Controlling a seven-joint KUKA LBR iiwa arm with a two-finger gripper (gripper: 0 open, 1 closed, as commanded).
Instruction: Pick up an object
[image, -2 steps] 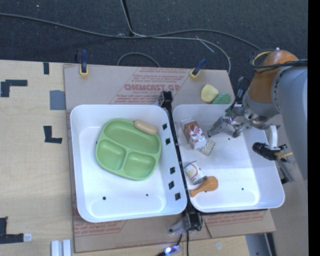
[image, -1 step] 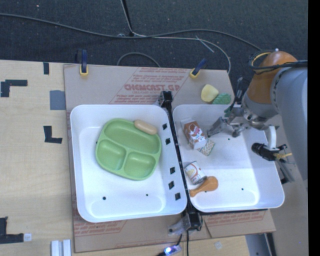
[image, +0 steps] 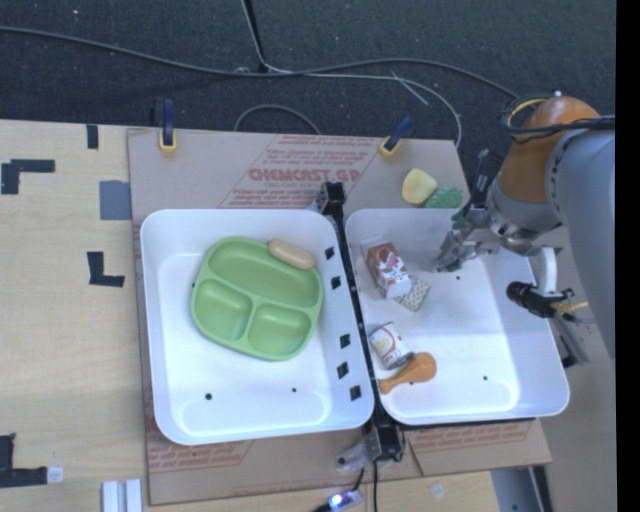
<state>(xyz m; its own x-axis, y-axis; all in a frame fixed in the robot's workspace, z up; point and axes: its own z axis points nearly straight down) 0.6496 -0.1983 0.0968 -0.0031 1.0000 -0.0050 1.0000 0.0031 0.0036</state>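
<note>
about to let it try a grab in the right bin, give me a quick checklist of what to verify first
1. End effector is over the right bin, near its far right part: ok.
2. Nothing shows between its tips: ok.
3. Finger opening: cannot tell, too small and dark.
4. Targets in the right bin: carton, can and drumstick lie apart from the end effector, toward the divider: ok.
5. End effector lined up over a target: not ok, bare bin floor is below it.
6. Left bin holds the green tray with a bread roll on its rim, out of the way: ok.
</note>
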